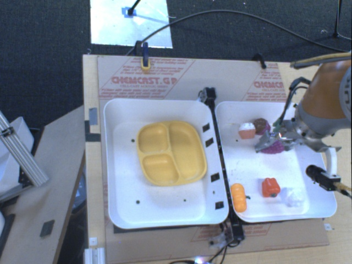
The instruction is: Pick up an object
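Purple toy grapes (273, 147) lie beneath the gripper (268, 142), which we see lowered onto them in the right bin (322, 205), presumably to grasp. We cannot tell how its jaws stand.

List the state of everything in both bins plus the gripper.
yellow divided tray: flat in left bin, right side up
gripper: low in right bin, over the purple object
purple object: under the gripper, partly hidden
cupcake toy: upright, free
brown object: beside cupcake toy
red pepper: free
orange object: at left wall
white object: free
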You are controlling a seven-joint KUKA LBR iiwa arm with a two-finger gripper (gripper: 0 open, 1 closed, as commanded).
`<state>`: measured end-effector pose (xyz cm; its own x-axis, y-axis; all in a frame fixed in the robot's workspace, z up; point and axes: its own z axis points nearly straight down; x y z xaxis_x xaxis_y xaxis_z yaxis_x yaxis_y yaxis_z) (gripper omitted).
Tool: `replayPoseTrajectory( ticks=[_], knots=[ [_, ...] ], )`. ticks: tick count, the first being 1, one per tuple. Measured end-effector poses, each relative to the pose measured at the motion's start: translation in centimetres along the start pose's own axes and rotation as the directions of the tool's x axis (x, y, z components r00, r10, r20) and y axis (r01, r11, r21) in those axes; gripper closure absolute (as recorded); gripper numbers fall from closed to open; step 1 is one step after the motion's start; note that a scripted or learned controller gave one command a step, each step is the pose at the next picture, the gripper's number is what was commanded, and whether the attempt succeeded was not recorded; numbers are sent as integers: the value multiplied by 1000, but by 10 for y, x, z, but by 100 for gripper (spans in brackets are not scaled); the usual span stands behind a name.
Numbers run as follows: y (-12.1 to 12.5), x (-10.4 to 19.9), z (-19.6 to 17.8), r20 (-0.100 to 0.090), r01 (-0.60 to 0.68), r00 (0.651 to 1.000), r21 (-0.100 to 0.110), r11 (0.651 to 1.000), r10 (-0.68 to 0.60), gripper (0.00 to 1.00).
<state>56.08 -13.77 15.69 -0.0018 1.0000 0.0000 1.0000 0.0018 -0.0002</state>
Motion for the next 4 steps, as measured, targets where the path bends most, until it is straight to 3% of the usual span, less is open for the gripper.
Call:
replayPoseTrajectory(
  ticks=[2, 3, 4],
  knots=[
    [5, 4, 74, 0, -1, 1000, 0, 1000, 1, 0],
    [6, 3, 61, 1, -2, 1000, -3, 1000, 2, 100],
    [10, 5, 18, 1, 2, 1000, -5, 1000, -2, 100]
  ],
)
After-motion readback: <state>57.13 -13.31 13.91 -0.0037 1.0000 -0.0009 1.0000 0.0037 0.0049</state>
